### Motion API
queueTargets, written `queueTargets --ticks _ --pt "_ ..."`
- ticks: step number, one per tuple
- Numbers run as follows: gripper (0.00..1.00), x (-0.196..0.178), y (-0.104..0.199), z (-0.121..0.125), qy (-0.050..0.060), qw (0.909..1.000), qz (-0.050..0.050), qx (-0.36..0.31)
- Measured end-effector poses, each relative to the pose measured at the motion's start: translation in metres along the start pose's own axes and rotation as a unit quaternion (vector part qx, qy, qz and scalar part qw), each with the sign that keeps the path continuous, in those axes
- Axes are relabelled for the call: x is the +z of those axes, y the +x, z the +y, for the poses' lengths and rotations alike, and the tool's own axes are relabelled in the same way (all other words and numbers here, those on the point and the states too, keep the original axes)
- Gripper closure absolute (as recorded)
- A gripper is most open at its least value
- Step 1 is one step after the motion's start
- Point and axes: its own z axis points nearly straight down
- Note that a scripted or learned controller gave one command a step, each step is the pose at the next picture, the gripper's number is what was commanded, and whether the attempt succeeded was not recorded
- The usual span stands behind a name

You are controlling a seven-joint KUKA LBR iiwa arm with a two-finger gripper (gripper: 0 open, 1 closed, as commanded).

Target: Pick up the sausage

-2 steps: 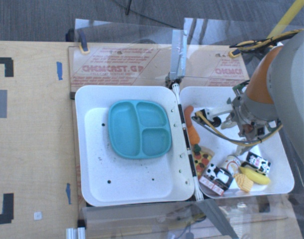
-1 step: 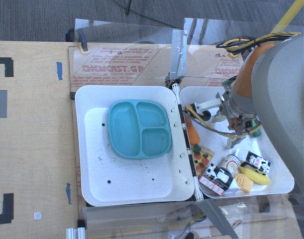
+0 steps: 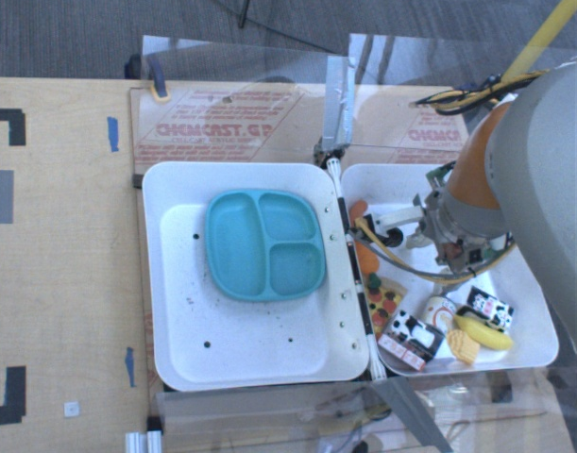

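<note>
The arm enters from the right and hangs over the right bin [image 3: 543,343], its claw [image 3: 455,250] low among the toys, placed as if for a reach into the clutter. Whether the claw is apart or together cannot be told; wrist and cables cover it.

The sausage [image 3: 360,209] seems to be the reddish-brown piece left of the claw, tight against the bin's left wall; that is a guess from shape and colour. Below it lies an orange piece [image 3: 367,256], then a pizza slice [image 3: 385,298]. Below the claw sit a patterned box [image 3: 410,337] and a banana [image 3: 484,333].

Room is poor near the sausage: wall and divider on one side, neighbours close. Far left of the claw, the other bin [image 3: 175,347] holds a teal plate [image 3: 265,244] with open floor around.
</note>
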Motion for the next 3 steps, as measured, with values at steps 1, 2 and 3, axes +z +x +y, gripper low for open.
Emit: queueTargets --ticks 1,2,3 --pt "0.00 0.003 0.069 0.017 0.002 0.9989 -0.004 -0.048" --pt "1.00 -0.008 0.069 0.015 0.002 0.9988 -0.006 -0.049" --pt "0.00 -0.008 0.069 0.015 0.002 0.9988 -0.006 -0.049"
